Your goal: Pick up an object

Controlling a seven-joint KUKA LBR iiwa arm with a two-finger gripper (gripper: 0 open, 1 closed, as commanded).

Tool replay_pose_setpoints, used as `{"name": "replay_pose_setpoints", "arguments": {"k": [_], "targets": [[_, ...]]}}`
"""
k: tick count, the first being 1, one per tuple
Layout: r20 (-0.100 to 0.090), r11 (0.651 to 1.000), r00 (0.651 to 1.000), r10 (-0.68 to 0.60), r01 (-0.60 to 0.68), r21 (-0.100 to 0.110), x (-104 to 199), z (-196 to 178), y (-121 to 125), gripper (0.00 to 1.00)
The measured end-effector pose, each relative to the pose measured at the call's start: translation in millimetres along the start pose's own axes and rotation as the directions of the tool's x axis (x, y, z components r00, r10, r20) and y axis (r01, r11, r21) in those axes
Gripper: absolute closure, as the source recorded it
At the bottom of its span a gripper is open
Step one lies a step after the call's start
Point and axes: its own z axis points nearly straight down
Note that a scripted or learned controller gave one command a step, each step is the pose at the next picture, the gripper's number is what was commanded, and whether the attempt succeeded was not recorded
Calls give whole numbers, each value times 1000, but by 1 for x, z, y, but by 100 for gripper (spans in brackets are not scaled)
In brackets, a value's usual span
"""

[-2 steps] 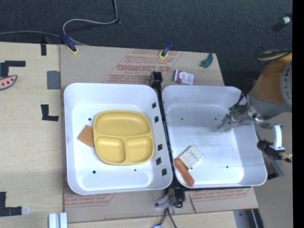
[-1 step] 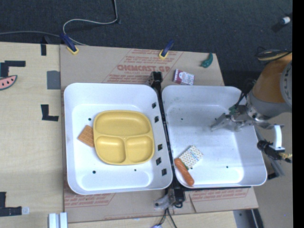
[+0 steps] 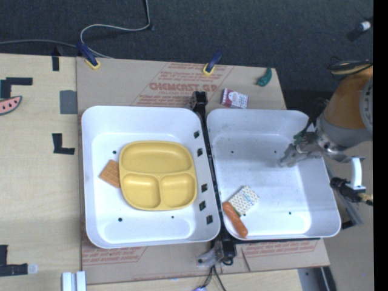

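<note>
i saw my grey two-finger gripper [image 3: 290, 156] low inside the right-hand shallow white bin [image 3: 267, 126]; its grip state was unclear.

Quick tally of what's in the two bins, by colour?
Yellow: 1, the divided plate in the left bin
Tan: 1, the cracker-like square beside the plate
Orange: 1, the carrot-like piece in the right bin
White patterned: 1, the small packet
Total: 4
</note>
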Motion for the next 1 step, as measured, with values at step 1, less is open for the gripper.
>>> {"name": "replay_pose_setpoints", "arguments": {"k": [1], "targets": [[0, 1000, 1000, 0, 0, 0, 0, 0, 0, 0]]}}
